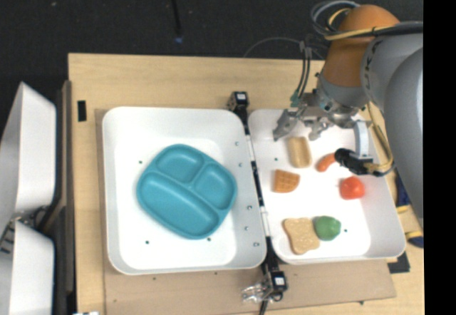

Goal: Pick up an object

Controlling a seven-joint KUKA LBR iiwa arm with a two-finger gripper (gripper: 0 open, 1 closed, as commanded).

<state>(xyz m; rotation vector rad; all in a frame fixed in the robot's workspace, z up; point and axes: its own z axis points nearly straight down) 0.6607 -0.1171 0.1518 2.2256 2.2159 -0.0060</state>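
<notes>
While left bin [121, 235] holds plate [187, 190], right bin [377, 239] holds food.

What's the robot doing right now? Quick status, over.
Gripper low over the right bin's far end, nothing seen held. Nearest: tan bread piece. Waffle, tomato beyond. Blue plate in left bin.

A single fixed camera looks down at a slant from above the table [178, 78], far enough back to take in both white bins, the left bin [128, 235] and the right bin [377, 235], plus dark floor beyond the table's far edge. The arm [356, 43] enters from the right, and its fingers [303, 125] sit over the right bin's far end, with the left bin off to their left.
</notes>
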